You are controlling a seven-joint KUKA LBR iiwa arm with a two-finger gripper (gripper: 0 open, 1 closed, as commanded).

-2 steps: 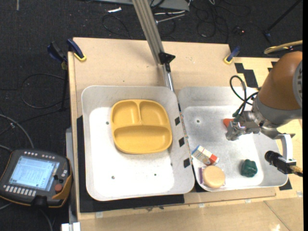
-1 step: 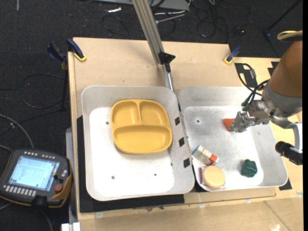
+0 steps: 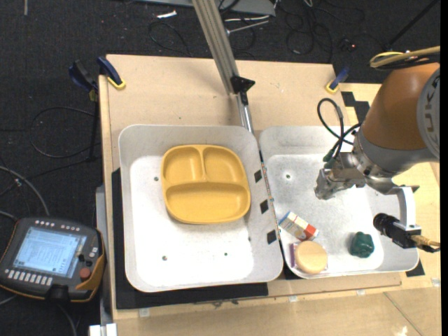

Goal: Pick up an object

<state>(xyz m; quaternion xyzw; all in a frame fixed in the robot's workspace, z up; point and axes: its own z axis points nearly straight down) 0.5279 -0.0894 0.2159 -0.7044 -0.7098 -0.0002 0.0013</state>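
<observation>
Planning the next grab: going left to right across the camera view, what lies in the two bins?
Yellow divided plate → small carton → round tan object → gripper → dark green object.

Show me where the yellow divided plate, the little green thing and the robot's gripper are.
Yellow divided plate [image 3: 206, 200]: camera view, on its large front compartment.
Green object [image 3: 362, 244]: camera view, on its middle.
Gripper [image 3: 326, 187]: camera view, at its tip, over the right bin.

Wooden bench [image 3: 175, 89], dark floor [image 3: 49, 138], cables [image 3: 280, 19].
</observation>
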